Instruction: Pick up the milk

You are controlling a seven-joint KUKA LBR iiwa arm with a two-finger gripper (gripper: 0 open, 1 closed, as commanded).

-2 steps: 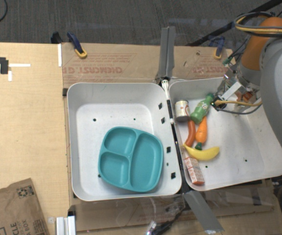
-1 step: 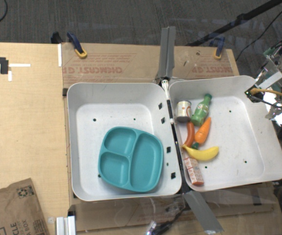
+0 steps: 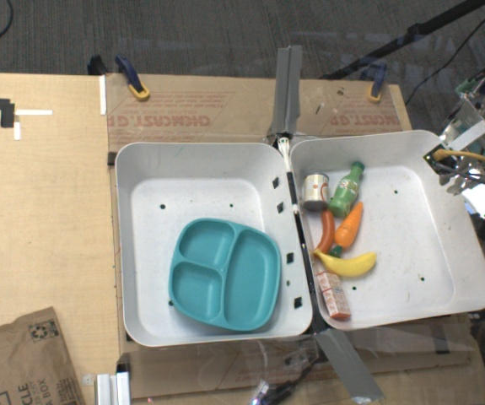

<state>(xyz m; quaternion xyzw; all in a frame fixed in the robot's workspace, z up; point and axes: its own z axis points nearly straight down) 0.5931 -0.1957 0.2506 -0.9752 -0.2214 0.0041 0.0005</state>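
Observation:
The milk (image 3: 331,294) is a small red-and-white carton lying flat in the right bin (image 3: 419,251), near that bin's front left corner, just below a yellow banana (image 3: 349,264). My gripper (image 3: 461,178) hangs over the right bin's far right rim, well away from the carton, with nothing visibly in it. Only part of it shows at the frame's edge.
Along the right bin's left side lie a silver can (image 3: 315,191), a green bottle (image 3: 346,189), an orange carrot (image 3: 349,224) and a red chili (image 3: 326,230). A teal divided plate (image 3: 225,273) rests in the left bin (image 3: 141,226).

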